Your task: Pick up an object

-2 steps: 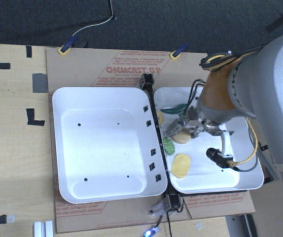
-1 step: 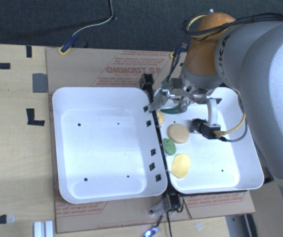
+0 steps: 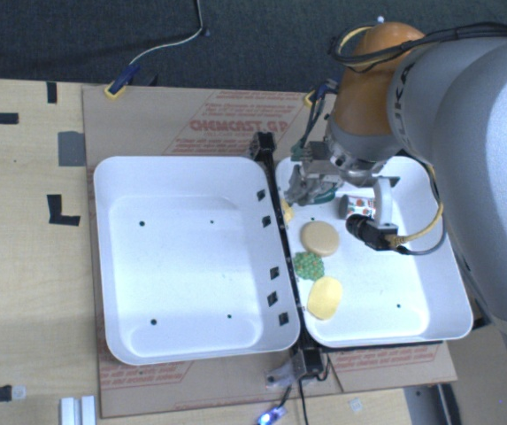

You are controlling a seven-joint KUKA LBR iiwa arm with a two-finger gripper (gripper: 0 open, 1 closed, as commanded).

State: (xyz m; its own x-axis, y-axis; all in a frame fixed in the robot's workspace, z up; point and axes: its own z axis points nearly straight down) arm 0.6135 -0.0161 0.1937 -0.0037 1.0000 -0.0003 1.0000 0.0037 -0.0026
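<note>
Three items, a tan disc [image 3: 320,237], green clump [image 3: 308,265] and yellow lump [image 3: 325,298], lie in the right bin [image 3: 412,321]; fingers' [image 3: 309,187] state unclear.

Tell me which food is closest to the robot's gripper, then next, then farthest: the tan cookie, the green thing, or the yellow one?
From the gripper, in the right bin:
1. Tan cookie, just below it.
2. Green thing, lower, by the bin's left wall.
3. Yellow one, lowest, toward the front.
</note>
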